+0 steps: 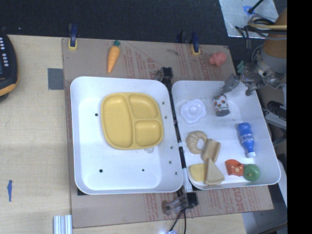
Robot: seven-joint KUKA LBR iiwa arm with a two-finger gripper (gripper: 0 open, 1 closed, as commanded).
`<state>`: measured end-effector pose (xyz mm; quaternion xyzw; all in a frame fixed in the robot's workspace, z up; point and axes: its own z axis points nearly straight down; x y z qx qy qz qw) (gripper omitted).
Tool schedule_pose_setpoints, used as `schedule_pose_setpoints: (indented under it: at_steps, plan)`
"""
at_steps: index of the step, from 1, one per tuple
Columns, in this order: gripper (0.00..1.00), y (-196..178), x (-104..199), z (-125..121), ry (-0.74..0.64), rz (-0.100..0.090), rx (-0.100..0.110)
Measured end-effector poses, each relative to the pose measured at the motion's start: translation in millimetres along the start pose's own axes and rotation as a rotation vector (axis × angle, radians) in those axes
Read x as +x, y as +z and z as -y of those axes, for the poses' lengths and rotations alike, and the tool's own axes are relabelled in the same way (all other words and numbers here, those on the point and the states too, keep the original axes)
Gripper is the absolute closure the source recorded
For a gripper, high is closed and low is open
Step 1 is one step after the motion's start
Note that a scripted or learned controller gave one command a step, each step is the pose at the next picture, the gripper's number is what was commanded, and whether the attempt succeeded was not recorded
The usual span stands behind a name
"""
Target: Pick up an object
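- The arm (pixel 273 43) reaches in from the right edge, its orange band at the top right and its wrist bent down toward the upper right corner of the right bin (pixel 258 112).
- The end effector (pixel 242 83) hangs over that corner; one grey finger (pixel 229 85) slants left and down toward the small patterned cup (pixel 222 105), another shows near the bin's right rim. Nothing sits between them, so they look spread apart.
- The cup lies tipped on the bin floor, just beside the left finger's tip; contact cannot be judged.
- Also in the right bin: a clear white lid (pixel 193 110), a croissant (pixel 196 141), bread slices (pixel 210 150), a cheese wedge (pixel 206 172), a blue bottle (pixel 246 138), a red piece with a star (pixel 234 168) and a green ball (pixel 251 172).
- The left bin (pixel 87 155) carries a yellow divided plate (pixel 131 120).
- Both bins sit on brown cardboard (pixel 146 57) clamped to the pale wooden desk (pixel 34 140); a toy carrot (pixel 113 56) and a pink lump (pixel 218 58) lie on the cardboard above the bins.
- Faint red printing crosses the cardboard, too blurred to read.
- A black and orange device (pixel 7 62) rests at the desk's left edge.
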<state>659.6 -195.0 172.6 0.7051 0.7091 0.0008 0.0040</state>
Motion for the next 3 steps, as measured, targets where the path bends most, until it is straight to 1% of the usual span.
schedule_pose_setpoints:
  at_steps: [1,2,3]
  plan:
    - [0.00,64,14,5,-0.002,-0.005,0.014]
    - [1.00,49,13,3,-0.005,-0.003,0.011]
    - [1.00,-25,122,1,-0.006,-0.006,0.003]
